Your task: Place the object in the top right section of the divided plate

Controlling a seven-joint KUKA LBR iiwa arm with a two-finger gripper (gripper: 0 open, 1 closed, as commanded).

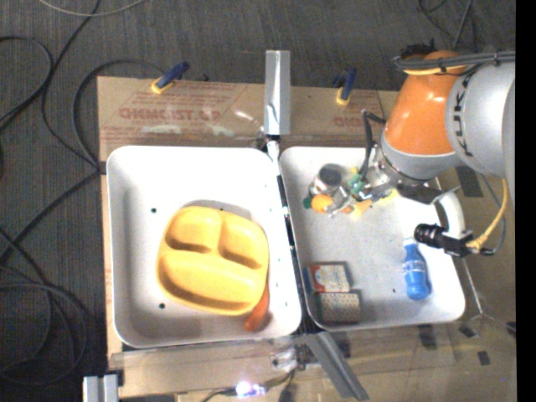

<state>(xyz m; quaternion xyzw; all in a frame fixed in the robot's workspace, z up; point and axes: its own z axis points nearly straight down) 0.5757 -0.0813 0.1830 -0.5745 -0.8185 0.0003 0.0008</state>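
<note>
A yellow divided plate lies in the left bin, with two sections along its far side and one long section nearer me. My gripper hangs low over the far left part of the right bin, below the orange wrist band. A small orange object sits right at the gripper's left side; whether it is held is hidden. A small green and yellow piece shows close against the gripper's right side.
An orange carrot-like item leans against the plate's near right edge. In the right bin, a blue bottle lies at the right and two small boxes sit at the near left. A black cable connector hangs beside the arm.
</note>
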